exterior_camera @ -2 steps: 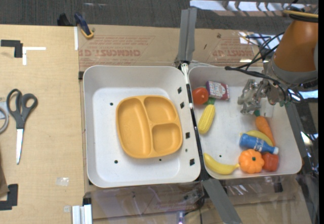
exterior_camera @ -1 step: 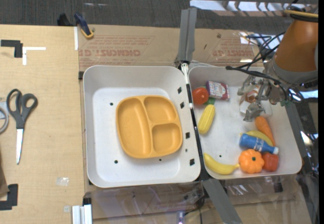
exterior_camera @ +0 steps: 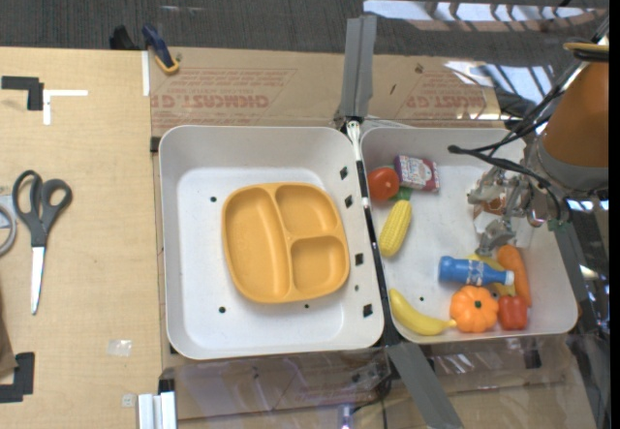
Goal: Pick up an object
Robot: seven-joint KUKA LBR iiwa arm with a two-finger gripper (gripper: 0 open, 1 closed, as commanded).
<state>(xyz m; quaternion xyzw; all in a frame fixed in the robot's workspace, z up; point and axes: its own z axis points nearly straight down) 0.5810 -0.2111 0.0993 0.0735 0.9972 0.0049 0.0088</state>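
Over the right bin (exterior_camera: pixel 557 316), the hand (exterior_camera: pixel 499 224) hangs.
Carrot (exterior_camera: pixel 513 267) lies just below it; grip apparently unclear, I cannot tell.

- A pair of scissors (exterior_camera: pixel 37 214) with grey handles is being seen lying on the wooden benchtop (exterior_camera: pixel 87 301), well left of the bins.
- A flattened cardboard sheet (exterior_camera: pixel 252 88) is being seen lying behind the bins.
- A blue-handled clamp (exterior_camera: pixel 160 49) is being seen at the cardboard's left corner.
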